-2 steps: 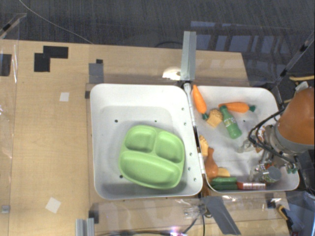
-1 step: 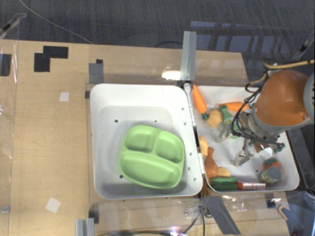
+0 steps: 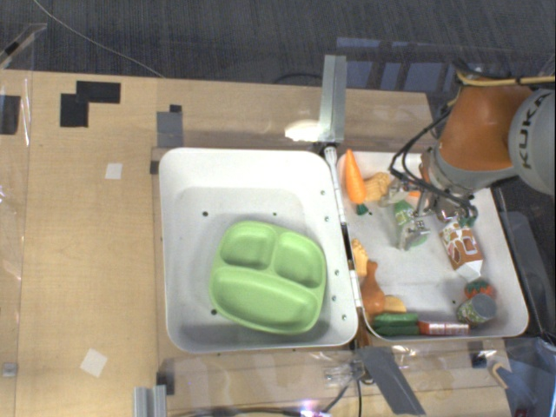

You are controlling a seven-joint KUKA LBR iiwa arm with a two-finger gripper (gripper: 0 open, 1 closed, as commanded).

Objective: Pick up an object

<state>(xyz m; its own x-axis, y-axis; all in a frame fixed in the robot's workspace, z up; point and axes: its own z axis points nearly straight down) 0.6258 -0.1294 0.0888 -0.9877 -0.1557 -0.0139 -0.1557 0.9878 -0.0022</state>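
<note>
Fingers of the gripper (image 3: 415, 231) hang low in the right bin (image 3: 508, 259), near its far edge; whether they are parted or clasp anything, I cannot tell. Best to descend squarely on one item, clear of neighbours. Nearest lies a small brown-and-white packet (image 3: 460, 247), just beside; a carrot (image 3: 354, 179) sits by the far-left corner.

Orange carrot (image 3: 354, 178) lies lengthwise against the right bin's (image 3: 512, 272) left wall, far end.
</note>
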